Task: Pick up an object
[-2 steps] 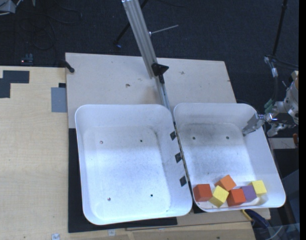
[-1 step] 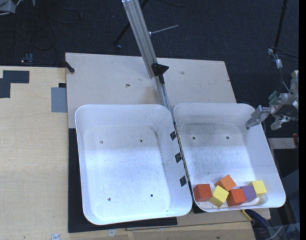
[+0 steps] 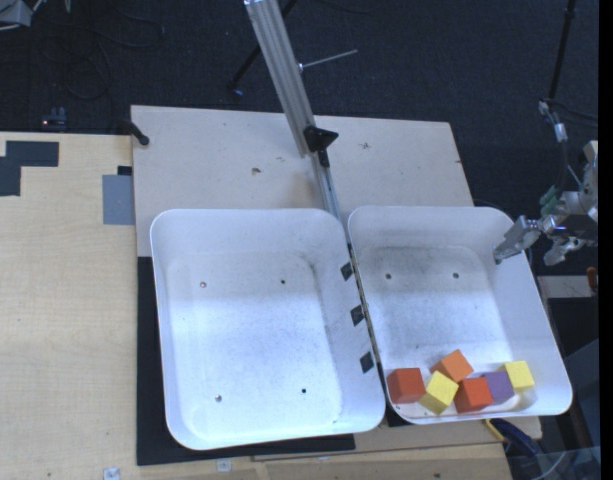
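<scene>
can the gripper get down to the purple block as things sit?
Probably, but tightly. The gripper sits at the right bin's far right rim, nothing above the blocks. The purple block is wedged between an orange block and a yellow block, leaving little room.

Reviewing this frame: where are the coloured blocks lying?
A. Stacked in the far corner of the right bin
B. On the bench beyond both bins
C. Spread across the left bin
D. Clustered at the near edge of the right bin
D: the blocks, red, orange, yellow and purple, sit bunched together along the near edge of the right bin, while the gripper is off at that bin's far right rim.
</scene>
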Robot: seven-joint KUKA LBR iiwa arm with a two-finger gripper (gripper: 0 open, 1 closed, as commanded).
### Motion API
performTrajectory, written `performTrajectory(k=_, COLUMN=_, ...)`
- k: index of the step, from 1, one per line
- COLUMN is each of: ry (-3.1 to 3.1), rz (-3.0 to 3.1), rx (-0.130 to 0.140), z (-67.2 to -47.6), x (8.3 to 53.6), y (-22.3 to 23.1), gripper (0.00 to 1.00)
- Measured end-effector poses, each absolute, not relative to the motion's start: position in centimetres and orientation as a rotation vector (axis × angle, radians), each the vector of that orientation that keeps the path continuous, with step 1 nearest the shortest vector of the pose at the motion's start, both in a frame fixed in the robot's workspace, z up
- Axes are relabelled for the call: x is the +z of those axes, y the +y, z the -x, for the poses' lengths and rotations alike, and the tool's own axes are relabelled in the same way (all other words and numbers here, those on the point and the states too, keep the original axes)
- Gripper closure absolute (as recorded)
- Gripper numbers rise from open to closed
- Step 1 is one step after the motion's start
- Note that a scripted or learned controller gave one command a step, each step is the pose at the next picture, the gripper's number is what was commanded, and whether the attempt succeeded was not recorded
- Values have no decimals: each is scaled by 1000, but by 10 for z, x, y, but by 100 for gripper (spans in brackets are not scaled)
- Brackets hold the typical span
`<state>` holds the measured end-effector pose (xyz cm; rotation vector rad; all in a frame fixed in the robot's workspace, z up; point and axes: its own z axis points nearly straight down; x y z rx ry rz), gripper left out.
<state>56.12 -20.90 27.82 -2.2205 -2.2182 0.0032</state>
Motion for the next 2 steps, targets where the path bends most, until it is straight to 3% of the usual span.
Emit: performTrajectory(k=2, ry=-2220, rz=2220, rx=3, z=-559, x=281, y=-209, gripper=0)
